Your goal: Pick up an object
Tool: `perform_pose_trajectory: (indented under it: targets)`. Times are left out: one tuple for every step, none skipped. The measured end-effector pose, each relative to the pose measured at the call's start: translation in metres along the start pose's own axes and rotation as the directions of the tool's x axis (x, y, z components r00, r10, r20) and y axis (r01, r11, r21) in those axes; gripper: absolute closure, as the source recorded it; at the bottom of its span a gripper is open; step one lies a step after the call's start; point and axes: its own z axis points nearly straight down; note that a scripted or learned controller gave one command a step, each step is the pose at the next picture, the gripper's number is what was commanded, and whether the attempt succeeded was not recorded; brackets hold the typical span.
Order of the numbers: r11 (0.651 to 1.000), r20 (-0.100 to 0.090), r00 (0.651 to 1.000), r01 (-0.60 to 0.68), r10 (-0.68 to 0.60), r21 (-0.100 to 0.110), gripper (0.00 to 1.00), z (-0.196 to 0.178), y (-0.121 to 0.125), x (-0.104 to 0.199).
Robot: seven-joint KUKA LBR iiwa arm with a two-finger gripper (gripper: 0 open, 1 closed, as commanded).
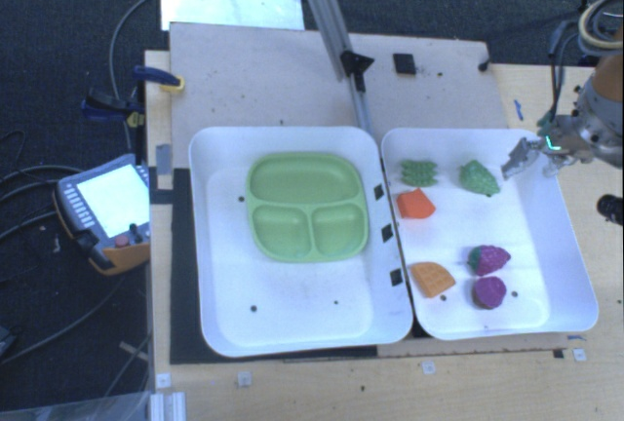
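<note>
The right bin (561, 244) holds several small toy foods. Two green pieces (419, 173) (479, 177) lie at its far end, with an orange-red piece (416, 205) just below the left one. Nearer the front lie an orange wedge (431, 278) and two purple pieces (488, 258) (488, 292). My gripper (529, 158) hangs over the far right part of this bin, a little right of the second green piece. Its fingers stand apart with nothing between them.
The left bin (224, 302) carries a green divided plate (308, 207). A slanted metal pole (327, 5) crosses the back board. A teach pendant (105, 210) and cables lie on the floor to the left.
</note>
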Motion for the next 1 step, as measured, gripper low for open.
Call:
perform_pose_trajectory:
  targets:
    - [1.000,0.001,1.000,0.001,-0.001,-0.002,0.00,-0.0012,0.0007,0.0001]
